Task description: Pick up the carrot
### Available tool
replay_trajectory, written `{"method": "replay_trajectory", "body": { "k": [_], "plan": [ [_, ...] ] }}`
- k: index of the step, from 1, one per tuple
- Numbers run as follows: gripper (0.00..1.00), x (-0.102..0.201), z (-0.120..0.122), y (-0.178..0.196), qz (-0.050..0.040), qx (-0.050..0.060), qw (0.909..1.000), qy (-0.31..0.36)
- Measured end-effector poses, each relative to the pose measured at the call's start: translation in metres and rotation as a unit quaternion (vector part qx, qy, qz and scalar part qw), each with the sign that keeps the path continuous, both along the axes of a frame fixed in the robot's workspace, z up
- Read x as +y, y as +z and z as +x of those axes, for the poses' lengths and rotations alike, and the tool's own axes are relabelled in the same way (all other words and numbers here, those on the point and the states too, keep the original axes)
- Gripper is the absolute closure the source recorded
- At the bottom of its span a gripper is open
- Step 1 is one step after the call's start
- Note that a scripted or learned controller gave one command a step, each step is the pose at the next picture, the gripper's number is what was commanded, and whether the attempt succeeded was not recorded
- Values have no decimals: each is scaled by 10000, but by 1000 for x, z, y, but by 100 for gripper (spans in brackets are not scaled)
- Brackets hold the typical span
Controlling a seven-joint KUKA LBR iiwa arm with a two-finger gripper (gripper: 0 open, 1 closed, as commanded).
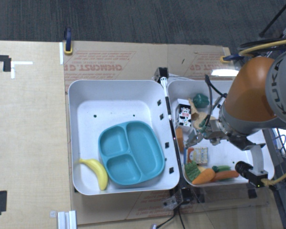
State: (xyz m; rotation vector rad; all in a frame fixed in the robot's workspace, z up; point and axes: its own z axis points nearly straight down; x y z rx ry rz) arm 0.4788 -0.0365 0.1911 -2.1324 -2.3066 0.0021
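The carrot [204, 176], orange with a green leafy end, lies at the near edge of the right bin [214, 187]. My gripper [196, 136] hangs over the middle left of that bin, a little beyond the carrot and apart from it. The arm's wrist and orange band [250, 94] cover much of the bin's right side. Nothing shows in the gripper.
Beside the carrot lie a longer orange-red item [227, 175] with a green piece [221, 168] and a small packet [199, 155]. A black-and-white box [183, 113] and a green item [200, 99] sit at the back. The left bin [81, 128] holds a teal divided plate [131, 151] and a banana [98, 171].
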Motion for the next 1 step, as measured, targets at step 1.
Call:
{"method": "replay_trajectory", "body": {
  "k": [1],
  "plan": [
    [0, 21, 20, -1, -7, 1, 9973, -733]
  ]
}}
